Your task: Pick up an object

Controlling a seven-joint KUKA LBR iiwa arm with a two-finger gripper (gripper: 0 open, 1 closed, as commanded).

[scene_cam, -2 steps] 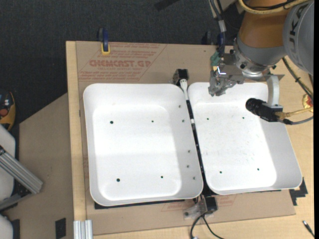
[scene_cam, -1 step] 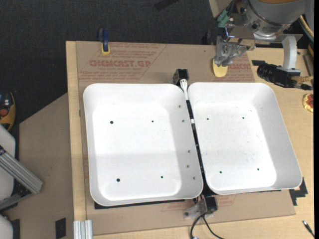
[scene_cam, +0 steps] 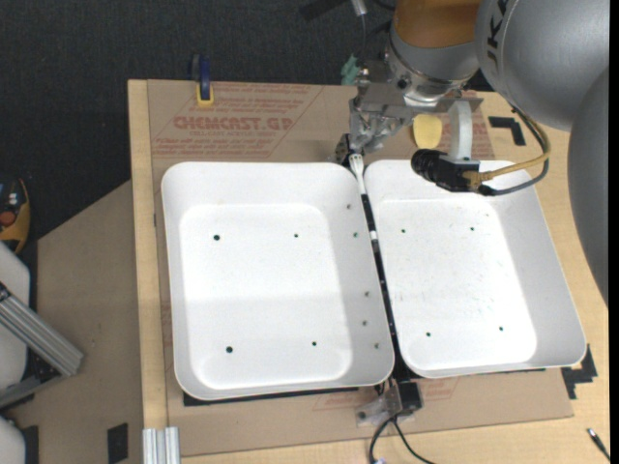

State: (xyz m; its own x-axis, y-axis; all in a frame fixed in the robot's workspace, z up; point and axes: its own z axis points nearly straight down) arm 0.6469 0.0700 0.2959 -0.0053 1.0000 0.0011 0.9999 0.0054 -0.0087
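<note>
Two white bins sit side by side on the bench (scene_cam: 290,114). The left bin (scene_cam: 261,288) and the right bin (scene_cam: 464,288) touch along their long middle edges. Each bin has a few small black dots on its floor.

The grey arm (scene_cam: 551,37) comes in over the far right corner of the bench. It has an orange band (scene_cam: 435,8) just above the wrist. The gripper (scene_cam: 363,143) hangs low over the far edge of the bins, right where the two bins meet. I cannot tell if its grip is wide or closed, because it is small and dark there.

One small pale yellow thing (scene_cam: 427,129) is just beside the gripper, at the far edge of the right bin. I cannot tell if it is held or just lying there. A black cable (scene_cam: 440,169) hangs from the arm over the far edge of the right bin.

A little blue and yellow clamp (scene_cam: 203,80) sits at the far left edge of the bench.
</note>
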